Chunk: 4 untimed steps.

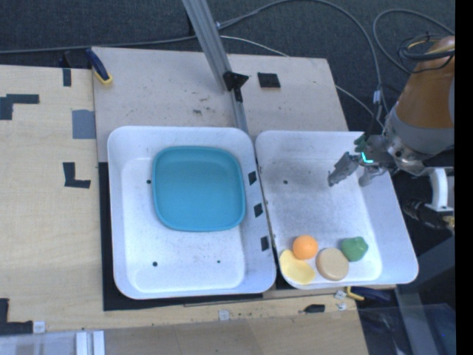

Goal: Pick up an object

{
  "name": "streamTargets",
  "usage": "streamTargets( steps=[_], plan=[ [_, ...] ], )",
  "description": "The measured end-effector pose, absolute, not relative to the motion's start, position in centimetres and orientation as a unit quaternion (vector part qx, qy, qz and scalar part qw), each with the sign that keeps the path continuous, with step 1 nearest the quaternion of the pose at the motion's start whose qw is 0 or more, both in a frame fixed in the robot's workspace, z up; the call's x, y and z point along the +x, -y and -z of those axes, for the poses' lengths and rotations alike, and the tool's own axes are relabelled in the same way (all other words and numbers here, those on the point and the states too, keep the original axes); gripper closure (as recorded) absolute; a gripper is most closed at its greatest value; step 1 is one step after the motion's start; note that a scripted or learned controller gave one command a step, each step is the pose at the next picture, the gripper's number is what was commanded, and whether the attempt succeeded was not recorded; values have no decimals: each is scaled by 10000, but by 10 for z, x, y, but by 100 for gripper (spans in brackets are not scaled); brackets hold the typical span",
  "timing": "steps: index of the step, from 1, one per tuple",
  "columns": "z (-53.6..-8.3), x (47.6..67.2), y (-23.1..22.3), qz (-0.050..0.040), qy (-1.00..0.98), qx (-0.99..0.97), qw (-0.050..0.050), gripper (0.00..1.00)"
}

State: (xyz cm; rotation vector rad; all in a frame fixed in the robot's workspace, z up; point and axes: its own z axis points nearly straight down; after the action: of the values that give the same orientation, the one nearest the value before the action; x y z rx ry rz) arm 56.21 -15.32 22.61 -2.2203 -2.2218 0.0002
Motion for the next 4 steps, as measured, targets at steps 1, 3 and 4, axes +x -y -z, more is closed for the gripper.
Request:
streamTargets(
  steps=[1, 3, 4],
  plan=[
    [-226, 562, 153, -1, 7073, -7069, 4, 0],
    [-129, 565, 149, -14, 7073, -7070, 18, 0],
    [-89, 565, 149, -2, 7073, -7069, -3, 0]
  ],
)
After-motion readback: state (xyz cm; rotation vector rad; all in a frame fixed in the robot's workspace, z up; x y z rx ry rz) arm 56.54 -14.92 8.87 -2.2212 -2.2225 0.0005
